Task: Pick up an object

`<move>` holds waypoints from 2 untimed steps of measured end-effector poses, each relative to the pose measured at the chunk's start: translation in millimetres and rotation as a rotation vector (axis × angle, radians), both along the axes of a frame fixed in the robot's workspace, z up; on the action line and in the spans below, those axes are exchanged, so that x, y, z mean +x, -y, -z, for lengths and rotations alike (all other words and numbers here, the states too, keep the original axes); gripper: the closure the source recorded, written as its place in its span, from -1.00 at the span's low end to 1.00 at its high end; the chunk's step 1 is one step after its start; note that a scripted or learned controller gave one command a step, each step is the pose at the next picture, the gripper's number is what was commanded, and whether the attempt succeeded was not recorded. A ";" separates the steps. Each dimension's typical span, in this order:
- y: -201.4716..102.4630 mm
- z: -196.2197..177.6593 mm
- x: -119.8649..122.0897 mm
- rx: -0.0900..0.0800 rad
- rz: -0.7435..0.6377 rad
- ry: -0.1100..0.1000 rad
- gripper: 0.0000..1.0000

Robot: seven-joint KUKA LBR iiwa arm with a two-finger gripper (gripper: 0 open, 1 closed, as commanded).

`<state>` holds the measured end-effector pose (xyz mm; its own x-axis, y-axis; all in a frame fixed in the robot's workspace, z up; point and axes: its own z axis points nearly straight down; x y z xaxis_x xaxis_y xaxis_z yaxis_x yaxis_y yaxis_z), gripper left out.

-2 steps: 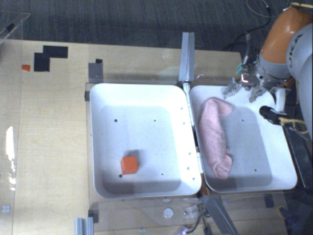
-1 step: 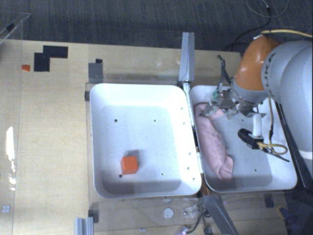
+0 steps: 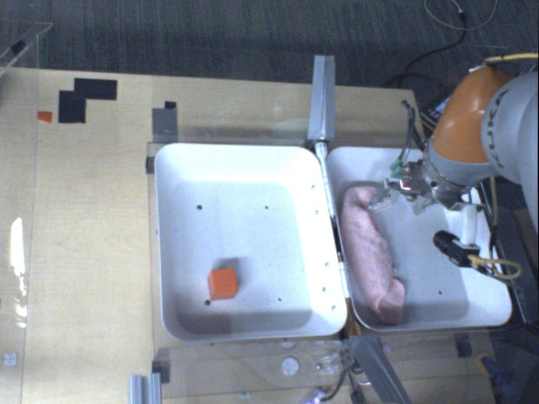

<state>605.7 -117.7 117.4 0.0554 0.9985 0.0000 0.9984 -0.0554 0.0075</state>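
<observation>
Looking down through the fixed camera, I found the gripper (image 3: 407, 183) over the far part of the right bin (image 3: 446, 305). The grey arm (image 3: 518, 133) reached in from the right, and its orange band (image 3: 459, 129) showed just above the wrist. The gripper was small and partly in shadow from that angle, so I could not tell whether it was open or closed. I saw nothing clearly caught in it.

The nearest thing to it was a long, soft-looking pink roll (image 3: 370, 255). It lay lengthwise along the left wall of the right bin, running from the far side to the near corner. Its far end sat just beside the gripper, to the gripper's left, but I could not tell whether the two were touching. The roll rested on the bin floor.

The left bin (image 3: 253, 217) held a small orange block (image 3: 223, 284), which sat alone towards the near-left part of the floor, well apart from the gripper.

A grey metal bar (image 3: 322, 99) stood at the far end of the seam between the two bins. On the pale wooden tabletop (image 3: 84, 242), far to the left, lay a black stepped shape (image 3: 84, 98) with a tiny orange square (image 3: 45, 117) beside it.
</observation>
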 end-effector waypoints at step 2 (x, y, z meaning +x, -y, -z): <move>-11.7 26.3 -51.9 -0.004 -0.278 0.008 -1.00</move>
